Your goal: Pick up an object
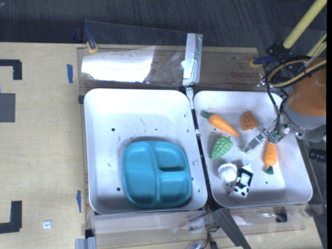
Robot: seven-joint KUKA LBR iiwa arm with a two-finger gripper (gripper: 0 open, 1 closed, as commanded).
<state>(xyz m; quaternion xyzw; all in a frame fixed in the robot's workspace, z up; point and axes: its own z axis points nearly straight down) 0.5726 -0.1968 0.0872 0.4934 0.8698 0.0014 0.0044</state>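
Closest to the camera, at the near rim of the right-hand shallow white bin (298, 193), sits a small black-and-white cube like a die (241, 183), touching a little white rounded piece (226, 172). Taking the small orange carrot-shaped toy (270, 155) as the landmark: it lies with its long axis running toward and away from the camera, green tip at the near end. The end effector (262, 139) hangs just beyond its far end and slightly to the camera's left, so the carrot lies just toward the camera from the fingers. How wide the end effector stands cannot be told from this slant, and nothing can be seen held in it.

Further left of that carrot are a green bumpy berry-like toy (221, 147) and a longer orange carrot with a green top (220, 122), lying aslant. Beyond it is an orange waffle-patterned piece (249, 120). Well left, in the other white bin (104, 108), rests a teal divided plastic tray (155, 174).

My judgement: a short shift toward the camera, closing across the small carrot's width, suits best.
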